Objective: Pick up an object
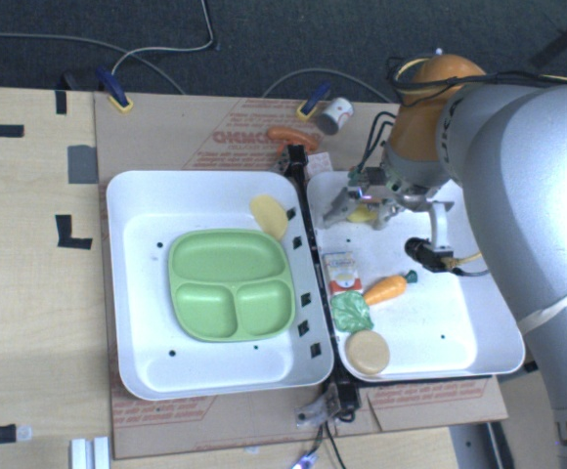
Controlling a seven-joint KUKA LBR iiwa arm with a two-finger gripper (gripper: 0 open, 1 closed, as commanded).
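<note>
Over the right bin (479,355), the claw (367,206) touches a yellow object (363,215), grip unclear.

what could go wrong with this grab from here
The gripper is low in the right bin, near its back-left corner, over a small yellow object it mostly hides, so the fingers may close off-centre and miss. That spot is close to the divider wall between the bins, so a finger could catch the rim. The carrot and small packet lie nearby and could get nudged.
</note>
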